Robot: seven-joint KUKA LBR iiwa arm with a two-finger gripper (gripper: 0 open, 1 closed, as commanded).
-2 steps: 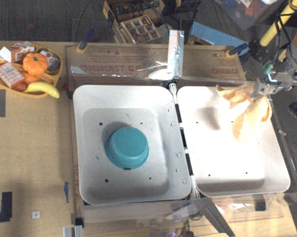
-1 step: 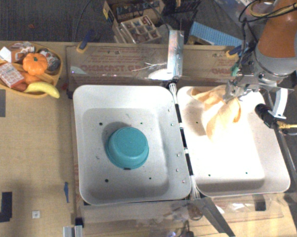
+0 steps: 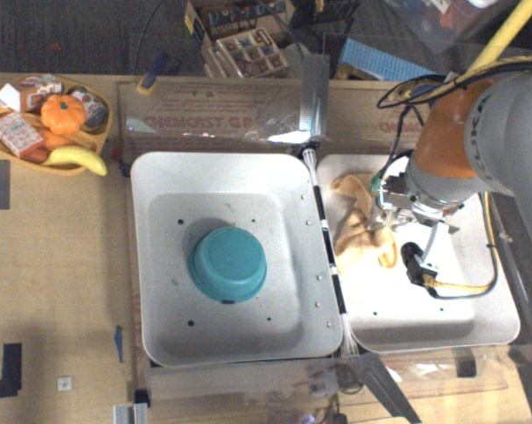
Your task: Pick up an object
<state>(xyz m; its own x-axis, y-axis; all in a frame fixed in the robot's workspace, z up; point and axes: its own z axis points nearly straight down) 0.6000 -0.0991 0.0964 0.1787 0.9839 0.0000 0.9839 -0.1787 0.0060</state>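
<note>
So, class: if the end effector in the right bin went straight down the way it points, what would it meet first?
Probably the tan crumpled object lying under the end effector, or the right bin's floor beside it; depth is unclear from above.

I see a tan wooden bench top under bright overhead light — dark grey carpet floor behind it. Brown cardboard box of clutter on the floor, blue corrugated sheet beside it — yellow pole top right.

The arm runs off the right edge. Beside it, its wrist hides part of the tan cloth, which looks perhaps crumpled, its outline blurred.
</note>
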